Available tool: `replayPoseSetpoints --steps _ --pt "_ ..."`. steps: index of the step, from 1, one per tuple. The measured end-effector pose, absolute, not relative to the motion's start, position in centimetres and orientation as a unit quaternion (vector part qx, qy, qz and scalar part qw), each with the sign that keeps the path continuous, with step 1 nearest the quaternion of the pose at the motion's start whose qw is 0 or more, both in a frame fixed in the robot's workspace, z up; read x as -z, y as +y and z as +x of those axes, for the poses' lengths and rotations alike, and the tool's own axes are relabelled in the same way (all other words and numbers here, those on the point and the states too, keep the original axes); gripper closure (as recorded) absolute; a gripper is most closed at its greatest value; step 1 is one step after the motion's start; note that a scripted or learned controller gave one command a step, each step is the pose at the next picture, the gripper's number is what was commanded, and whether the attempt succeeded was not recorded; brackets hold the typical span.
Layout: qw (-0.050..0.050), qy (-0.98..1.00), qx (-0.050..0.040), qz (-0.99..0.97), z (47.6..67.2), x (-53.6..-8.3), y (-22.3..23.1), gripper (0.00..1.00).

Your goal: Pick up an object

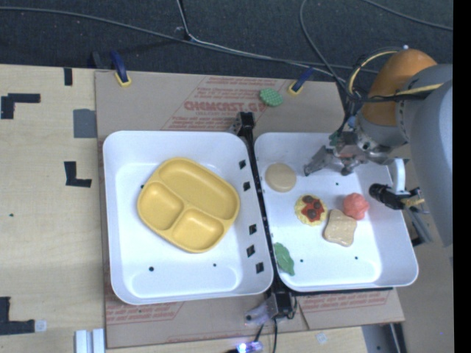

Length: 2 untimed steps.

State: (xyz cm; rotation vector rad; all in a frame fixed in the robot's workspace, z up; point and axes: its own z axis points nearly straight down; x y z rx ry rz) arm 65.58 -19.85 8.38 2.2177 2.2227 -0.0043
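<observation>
In the right bin lie a round beige bun, a yellow disc with red topping, a pink-red lump and a beige slice of toast. A green leaf piece rests against that bin's left wall. My gripper hangs over the bin's upper middle, right of the bun and above the yellow disc. Its fingers are spread open with nothing between them.
The left bin holds a yellow divided plate. A small green item lies on the cardboard behind the bins. The arm's grey body and orange band stand over the right bin's far right side. Cables run across the dark floor behind.
</observation>
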Motion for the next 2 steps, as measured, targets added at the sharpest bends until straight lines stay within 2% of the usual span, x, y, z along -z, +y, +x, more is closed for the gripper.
replayPoseSetpoints --steps 1,2 --pt "0.003 0.709 0.0007 0.706 65.7 -9.7 -19.9 1.00" --pt "0.002 0.708 -0.0010 0.706 65.9 -14.1 -20.3 1.00"
